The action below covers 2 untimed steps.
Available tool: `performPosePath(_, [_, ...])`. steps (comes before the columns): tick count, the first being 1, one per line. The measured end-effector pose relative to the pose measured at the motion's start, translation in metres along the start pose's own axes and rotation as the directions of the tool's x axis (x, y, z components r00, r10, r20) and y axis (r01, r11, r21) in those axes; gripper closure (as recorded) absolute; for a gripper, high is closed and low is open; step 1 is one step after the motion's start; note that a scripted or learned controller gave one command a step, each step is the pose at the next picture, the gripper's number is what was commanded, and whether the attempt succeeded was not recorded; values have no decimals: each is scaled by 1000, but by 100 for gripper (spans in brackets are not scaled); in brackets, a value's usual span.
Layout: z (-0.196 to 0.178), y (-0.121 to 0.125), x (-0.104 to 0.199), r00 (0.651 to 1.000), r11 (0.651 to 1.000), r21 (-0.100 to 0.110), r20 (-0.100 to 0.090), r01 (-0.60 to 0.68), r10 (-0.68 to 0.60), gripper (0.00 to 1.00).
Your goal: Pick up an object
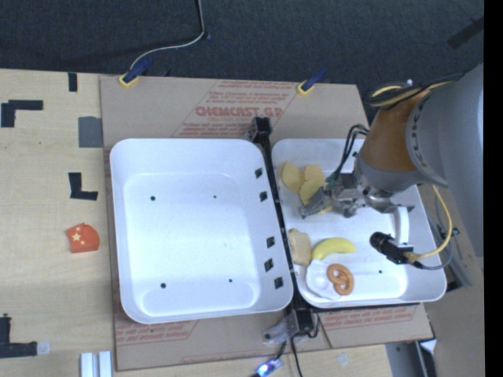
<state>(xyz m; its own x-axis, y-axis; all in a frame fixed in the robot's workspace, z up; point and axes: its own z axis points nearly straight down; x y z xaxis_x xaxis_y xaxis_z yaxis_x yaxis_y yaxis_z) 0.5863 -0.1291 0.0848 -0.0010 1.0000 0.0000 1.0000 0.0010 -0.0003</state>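
Banana (333, 247), yellow, curved, beside pretzel (340, 279).

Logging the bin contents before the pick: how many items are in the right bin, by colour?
Pale yellow pieces: 2
Bright yellow banana: 1
Tan piece: 1
Brown pretzel: 1
White disc under the pretzel: 1
Total: 6

You're looking at robotics lab bench, test cell style. Grey arm (440, 144) with orange band reaches over right bin (416, 289); gripper (313, 206) hangs there. Toy food just beside jaws: banana (333, 247), pretzel (340, 279). Left of jaws, second bin (189, 226). Both bins sit on cardboard sheet (228, 112) held by clamps (134, 73). Far left of jaws, black tape marks (23, 110) on wooden benchtop (47, 210). Loose cable (177, 45) beyond, over dark floor.
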Motion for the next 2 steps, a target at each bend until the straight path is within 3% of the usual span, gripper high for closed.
performPosePath(1, [-1,22,-67,1000,1000,-4,1,-2,2,0])
performPosePath(2, [3,70,-35,1000,1000,28,-1,-5,5,0])
